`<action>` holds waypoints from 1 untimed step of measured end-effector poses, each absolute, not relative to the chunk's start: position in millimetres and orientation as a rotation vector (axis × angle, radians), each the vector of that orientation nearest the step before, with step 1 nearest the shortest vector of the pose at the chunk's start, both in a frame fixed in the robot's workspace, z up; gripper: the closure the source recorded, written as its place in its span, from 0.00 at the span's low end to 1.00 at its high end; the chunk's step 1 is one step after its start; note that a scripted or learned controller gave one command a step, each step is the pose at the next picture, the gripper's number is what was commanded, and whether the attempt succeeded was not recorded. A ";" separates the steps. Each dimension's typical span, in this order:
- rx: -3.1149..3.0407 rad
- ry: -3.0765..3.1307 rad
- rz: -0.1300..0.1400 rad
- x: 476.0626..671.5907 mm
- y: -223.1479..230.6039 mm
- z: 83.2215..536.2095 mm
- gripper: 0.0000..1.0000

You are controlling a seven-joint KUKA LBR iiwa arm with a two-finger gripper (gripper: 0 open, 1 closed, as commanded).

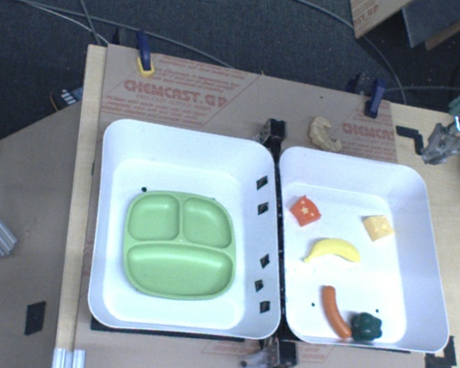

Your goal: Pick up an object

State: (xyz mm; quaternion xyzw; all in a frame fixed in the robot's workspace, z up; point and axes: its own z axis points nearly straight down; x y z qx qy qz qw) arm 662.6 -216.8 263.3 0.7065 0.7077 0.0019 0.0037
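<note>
The right bin (427, 253) holds a red cube-like piece (305, 211), a pale yellow block (377, 227), a yellow banana (333, 251), an orange-red sausage (334, 311) and a dark green broccoli piece (366, 327). My gripper (444, 143) hangs at the far right, above the bench beyond the right bin's back right corner, well away from all of these. Nothing shows between its fingers.
The left bin (114, 204) holds a green three-part plate (180, 243). A beige crumpled object (325, 134) lies on the bench behind the right bin. Blue clamps (144, 56) (375, 98) grip the board's back edge. Cables run across the dark floor.
</note>
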 end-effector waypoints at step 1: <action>2.218 2.227 0.000 644.7 -170.6 269.2 1.00</action>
